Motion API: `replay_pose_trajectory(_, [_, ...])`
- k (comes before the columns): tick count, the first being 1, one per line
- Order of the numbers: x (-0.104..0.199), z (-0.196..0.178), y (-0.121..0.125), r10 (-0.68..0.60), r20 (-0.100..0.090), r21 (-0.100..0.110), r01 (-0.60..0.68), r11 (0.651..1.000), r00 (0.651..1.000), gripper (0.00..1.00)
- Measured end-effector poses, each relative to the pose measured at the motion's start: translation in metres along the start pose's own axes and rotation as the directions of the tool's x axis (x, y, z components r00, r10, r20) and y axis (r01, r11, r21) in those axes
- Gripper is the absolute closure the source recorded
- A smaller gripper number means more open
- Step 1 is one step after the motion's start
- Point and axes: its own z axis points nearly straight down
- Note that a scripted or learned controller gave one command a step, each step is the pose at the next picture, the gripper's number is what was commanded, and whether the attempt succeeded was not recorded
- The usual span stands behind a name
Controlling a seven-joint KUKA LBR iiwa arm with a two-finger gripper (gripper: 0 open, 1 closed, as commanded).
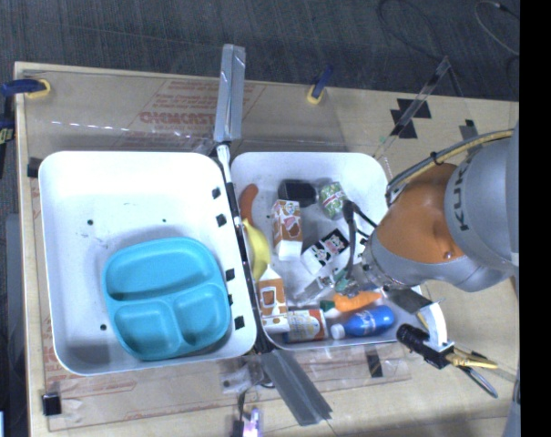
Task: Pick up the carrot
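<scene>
Carrot point(361, 300) lies in the right bin point(268, 167), toward its near right corner, pointing roughly left-right with the greenish end to the left. Just below it, close to touching, a blue bottle point(372, 321) lies on its side. End effector point(347, 280) is down in the same bin right at the carrot's left end; from my feed I cannot tell whether it is spread or pressed together, nor whether it has the carrot. Arm's orange band point(423, 226) sits over the bin's right rim. Around them: black-and-white carton point(325, 248), brown-and-white carton point(286, 220), banana point(256, 249) along the left wall, small orange-labelled carton point(271, 295) at the near edge. Left bin point(120, 194) holds a blue divided tray point(168, 296). Both bins sit on the pale surface point(366, 107).
</scene>
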Motion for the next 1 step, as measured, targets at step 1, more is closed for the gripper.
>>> replay_pose_trajectory(1, [-0.0056,-0.0857,-0.0012,-0.004,0.002,-0.002,0.004,1.000,1.000,0.00])
